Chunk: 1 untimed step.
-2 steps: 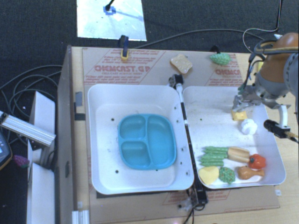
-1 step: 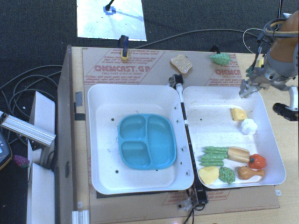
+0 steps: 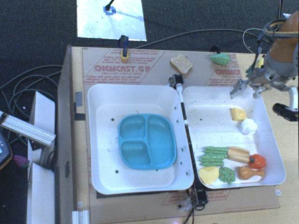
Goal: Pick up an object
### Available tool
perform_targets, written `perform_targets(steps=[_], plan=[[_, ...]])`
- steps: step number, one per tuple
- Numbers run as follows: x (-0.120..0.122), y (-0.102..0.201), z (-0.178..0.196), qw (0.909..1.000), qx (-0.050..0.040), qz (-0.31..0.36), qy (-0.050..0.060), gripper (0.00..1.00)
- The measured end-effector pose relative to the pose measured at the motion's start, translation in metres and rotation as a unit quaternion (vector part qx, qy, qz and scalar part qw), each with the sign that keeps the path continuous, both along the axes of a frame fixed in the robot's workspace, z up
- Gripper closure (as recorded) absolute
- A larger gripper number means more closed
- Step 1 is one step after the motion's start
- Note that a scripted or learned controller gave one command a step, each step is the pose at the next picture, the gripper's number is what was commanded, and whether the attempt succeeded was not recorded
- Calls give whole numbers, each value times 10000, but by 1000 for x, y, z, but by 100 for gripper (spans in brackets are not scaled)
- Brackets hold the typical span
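Note:
My gripper (image 3: pixel 247 89) hangs over the far right corner of the right bin (image 3: pixel 210 101), its two fingers spread apart with nothing between them. Just below it lie a yellow block (image 3: pixel 238 114) and a white ball (image 3: pixel 249 126). Along the bin's near edge sit green beans (image 3: pixel 213 156), a bread roll (image 3: pixel 238 153), a red tomato (image 3: pixel 257 161), a yellow piece (image 3: pixel 209 174), a green broccoli piece (image 3: pixel 227 175) and an orange-brown piece (image 3: pixel 247 173).
The left bin (image 3: pixel 100 125) holds a blue divided plate (image 3: pixel 147 141). On the cardboard behind the bins lie a tan toast piece (image 3: pixel 181 64), a green toy (image 3: pixel 220 59) and a yellow-blue clamp (image 3: pixel 124 48). Cables run along the back.

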<state>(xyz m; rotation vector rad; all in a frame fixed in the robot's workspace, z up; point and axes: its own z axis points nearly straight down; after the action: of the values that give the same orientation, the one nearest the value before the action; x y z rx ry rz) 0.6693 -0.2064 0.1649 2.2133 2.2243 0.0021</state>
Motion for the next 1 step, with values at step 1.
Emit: perform_targets(steps=[1], plan=[[-14, 0, -25, 10000, 2, -14, 7, 0]])
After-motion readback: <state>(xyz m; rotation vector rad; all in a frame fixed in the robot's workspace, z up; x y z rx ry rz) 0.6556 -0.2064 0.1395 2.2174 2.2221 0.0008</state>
